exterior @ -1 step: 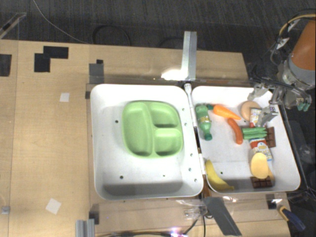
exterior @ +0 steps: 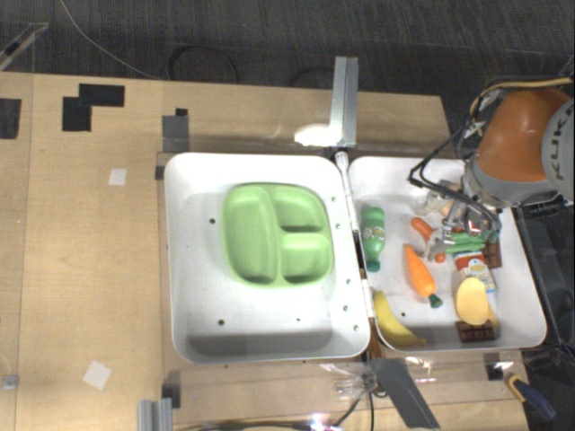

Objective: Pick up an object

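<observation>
**Metal hand low over the toy food in the right bin**

On the pale wooden surface [exterior: 81,268] sit two shallow white plastic bins. The left bin [exterior: 193,321] holds a smooth lime-green divided plate [exterior: 274,233] with rounded corners. The right bin [exterior: 530,317] holds a glossy green bottle [exterior: 372,236], a tapered orange plastic carrot [exterior: 419,275], a curved yellow banana [exterior: 392,321], a rounded yellow lemon-like piece [exterior: 473,301] and a brown chocolate-bar block [exterior: 475,332]. The grey arm's hand [exterior: 456,232] hangs among small pieces near the carrot's top; whether its fingers are apart or together I cannot tell.
</observation>
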`<state>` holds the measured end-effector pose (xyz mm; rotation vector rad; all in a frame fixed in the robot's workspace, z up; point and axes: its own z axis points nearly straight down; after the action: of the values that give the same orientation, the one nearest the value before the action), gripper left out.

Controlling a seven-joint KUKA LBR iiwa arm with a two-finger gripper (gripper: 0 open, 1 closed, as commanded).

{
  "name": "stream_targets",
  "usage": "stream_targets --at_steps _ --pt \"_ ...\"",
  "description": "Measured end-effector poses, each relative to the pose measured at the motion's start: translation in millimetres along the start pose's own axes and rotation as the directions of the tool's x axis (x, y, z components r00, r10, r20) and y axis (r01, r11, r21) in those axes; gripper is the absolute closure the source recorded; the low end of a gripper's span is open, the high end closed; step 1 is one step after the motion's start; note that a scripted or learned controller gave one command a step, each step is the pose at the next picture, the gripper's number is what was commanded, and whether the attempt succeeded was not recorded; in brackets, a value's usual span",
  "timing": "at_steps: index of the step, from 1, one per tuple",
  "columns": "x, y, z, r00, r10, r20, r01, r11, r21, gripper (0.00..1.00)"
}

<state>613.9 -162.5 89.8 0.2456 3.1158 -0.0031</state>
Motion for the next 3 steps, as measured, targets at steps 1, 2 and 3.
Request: stream_targets --at_steps 1,2,3 --pt "2.3 56.3 1.0 0.994 -0.110 -0.003 0.110 0.994 -0.003 0.00" --pt "46.8 57.3 -1.0 1.000 0.030 -0.001 -0.030 1.000 -0.002 0.00" --pt "83.1 39.2 -2.3 0.993 0.116 0.003 -0.116 0.993 -0.003 0.00"
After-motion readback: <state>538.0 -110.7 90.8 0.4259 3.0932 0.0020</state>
